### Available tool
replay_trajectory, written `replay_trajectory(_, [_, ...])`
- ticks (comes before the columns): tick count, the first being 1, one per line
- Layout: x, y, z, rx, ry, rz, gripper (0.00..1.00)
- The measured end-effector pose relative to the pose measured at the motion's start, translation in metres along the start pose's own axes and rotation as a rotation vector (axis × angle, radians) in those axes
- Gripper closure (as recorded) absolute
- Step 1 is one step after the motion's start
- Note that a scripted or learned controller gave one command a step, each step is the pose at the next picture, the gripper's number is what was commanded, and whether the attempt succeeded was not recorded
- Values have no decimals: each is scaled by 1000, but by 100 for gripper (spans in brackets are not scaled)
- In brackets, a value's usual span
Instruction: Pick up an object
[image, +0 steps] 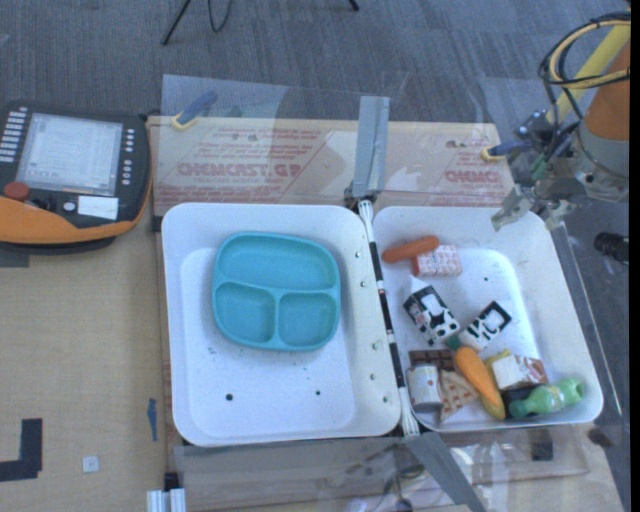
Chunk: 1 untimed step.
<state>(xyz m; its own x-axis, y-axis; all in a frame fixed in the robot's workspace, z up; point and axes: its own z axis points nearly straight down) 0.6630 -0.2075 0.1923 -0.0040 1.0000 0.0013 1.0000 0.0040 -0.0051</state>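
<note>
Nearest the camera, at the front edge of the right bin (575, 330), a green toy (545, 398), a carrot (478, 380), a small carton (518, 369) and a pizza-slice piece (452, 392) are crowded together, well apart from the pincer (522, 208) and on the opposite end of the bin from it. A little closer to the pincer, two black-and-white blocks (432, 314) and (489, 322) are seen mid-bin. Closer again, though not beneath it, a pink-and-white box (438, 262) lies touching an orange sausage (410, 248). Off to the pincer's far side, the blue divided plate (276, 292) is found in the left bin (190, 300), and beyond that a teach pendant (70, 175) rests on the bench.

The pincer itself is placed farthest back, over the rear right corner of the right bin, at or above the rim. Whether it is released or clenched cannot be told at this size; nothing is seen between its tips.

The task is judged barely begun: no object has been lifted, all are lying in the bin, and an approach, a descent, a closing and a lift are all left to be done.
</note>
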Motion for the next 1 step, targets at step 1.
replay_trajectory(1, [9,-38,99,-5,1,-1,0])
